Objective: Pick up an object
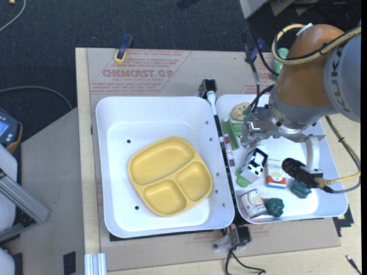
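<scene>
Nearest me, the right bin point(335, 208) holds the candidates: teal toy point(274, 206), red-white box point(276, 178), black-white block point(254, 164). Arm point(312, 73) hangs over that clutter; claw point(255, 132) hidden by wrist, grip state can't tell. Yellow tray point(170, 175) fills left bin point(109, 153).

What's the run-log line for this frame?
arm: over right bin | gripper: low among small items | grasp: unconfirmed | left bin: yellow divided tray | task: pick pending

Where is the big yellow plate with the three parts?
The yellow divided plate lies in the left white bin, near its middle, across the divider from the right bin of small items.
</scene>
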Robot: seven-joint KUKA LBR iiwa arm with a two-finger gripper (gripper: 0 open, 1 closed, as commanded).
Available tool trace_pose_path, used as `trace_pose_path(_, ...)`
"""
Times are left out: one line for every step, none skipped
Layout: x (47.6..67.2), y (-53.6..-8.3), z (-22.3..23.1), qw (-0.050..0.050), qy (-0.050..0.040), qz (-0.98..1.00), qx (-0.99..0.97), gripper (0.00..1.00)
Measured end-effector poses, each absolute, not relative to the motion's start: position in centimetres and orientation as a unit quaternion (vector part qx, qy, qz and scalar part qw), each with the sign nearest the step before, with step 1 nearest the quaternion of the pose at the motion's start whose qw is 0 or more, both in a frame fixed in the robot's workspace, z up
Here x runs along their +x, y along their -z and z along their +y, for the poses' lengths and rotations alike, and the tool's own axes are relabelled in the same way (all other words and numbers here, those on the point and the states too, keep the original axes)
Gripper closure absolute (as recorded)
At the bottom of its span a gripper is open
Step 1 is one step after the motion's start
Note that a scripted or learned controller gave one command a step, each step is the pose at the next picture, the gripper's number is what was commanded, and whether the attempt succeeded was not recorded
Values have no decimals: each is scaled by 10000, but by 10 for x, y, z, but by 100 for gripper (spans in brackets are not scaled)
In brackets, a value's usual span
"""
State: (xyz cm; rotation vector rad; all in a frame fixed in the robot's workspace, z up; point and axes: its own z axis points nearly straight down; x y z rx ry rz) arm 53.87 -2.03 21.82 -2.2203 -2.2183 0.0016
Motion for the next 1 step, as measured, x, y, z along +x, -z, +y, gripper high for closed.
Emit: trace_pose_path(552, -216, -19, -7, 6, -7074, -7068, 100)
